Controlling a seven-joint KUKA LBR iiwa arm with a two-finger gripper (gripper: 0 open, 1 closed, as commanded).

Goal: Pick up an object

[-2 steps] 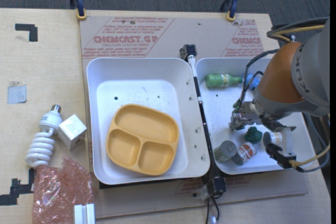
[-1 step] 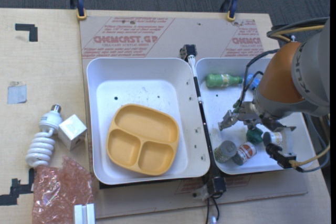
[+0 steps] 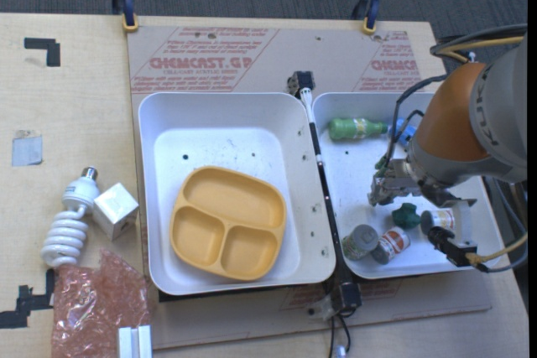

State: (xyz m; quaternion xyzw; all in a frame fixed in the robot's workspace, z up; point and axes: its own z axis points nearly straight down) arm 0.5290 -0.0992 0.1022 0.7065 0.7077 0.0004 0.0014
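Camera view looks down on two white bins side by side on the bench. Left bin [image 3: 159, 180] holds a yellow divided plate [image 3: 228, 222] lying flat, toward its front. Right bin [image 3: 336, 180] holds a green bottle [image 3: 357, 128] lying on its side near the back wall. Toward the front lie a grey round can [image 3: 362, 241], a small red-and-white can [image 3: 393, 241] just beside it, a dark green object [image 3: 406, 216] and a bottle with an orange-and-white label [image 3: 442, 220].

The grey arm with its orange band [image 3: 453, 126] reaches in from the right, and the gripper [image 3: 388, 189] sits low in the right bin, just behind and to the left of the dark green object. Whether the claw is apart or together cannot be told, since the wrist hides it. Nothing is seen clamped in it.

Outside the bins, to the left, lie a spiral light bulb [image 3: 70, 222], a white cube [image 3: 116, 208] touching it, and a pink crinkled bag [image 3: 92, 306] in front of them.
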